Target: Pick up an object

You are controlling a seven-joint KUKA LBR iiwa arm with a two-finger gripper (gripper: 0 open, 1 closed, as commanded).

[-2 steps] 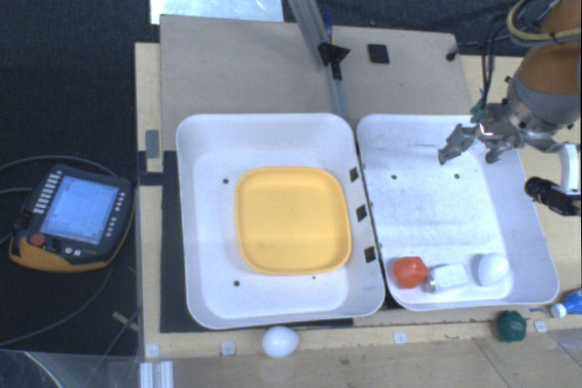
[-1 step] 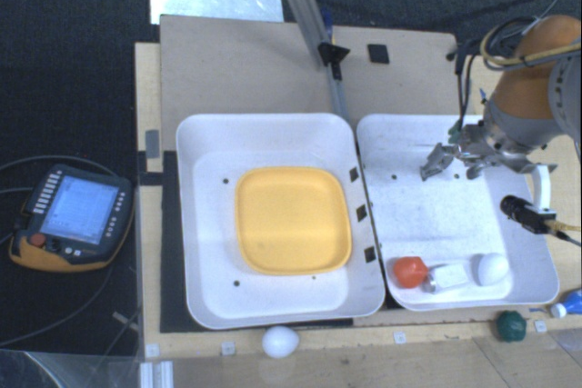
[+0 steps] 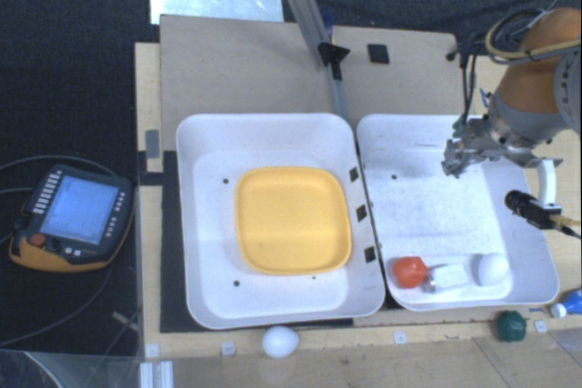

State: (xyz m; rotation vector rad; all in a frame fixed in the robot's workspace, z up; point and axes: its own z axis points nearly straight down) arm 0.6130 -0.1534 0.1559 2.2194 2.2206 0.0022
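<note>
Three small candidates in the right bin [image 3: 400,195], lined up against its near wall: an orange-red lump [image 3: 408,270], a pale oblong piece [image 3: 447,277] touching it, and a white egg-shaped ball [image 3: 492,268] just beside that. Row running left to right across the view, with the oblong piece's long axis along the same line.

Poised well apart from all three, over the bin's far half: the gripper [image 3: 462,155], hanging from a grey arm bent in from the right, orange band just above the wrist. Pointing down at bare bin floor, with nothing visibly held (opening too small and blurred to call wide or narrow).

Likely calls for a travel toward the near wall, then a descent, with the oblong piece lying most nearly straight along that line and the lump and ball to either side. Probably awkward, given a row tight to the wall and pieces crowding each other.

Elsewhere: yellow plate [image 3: 293,219] in the left bin [image 3: 200,195], another white egg [image 3: 280,342] and a green ball [image 3: 510,325] out on the counter [image 3: 245,68], and a teach pendant [image 3: 71,215] at far left.
</note>
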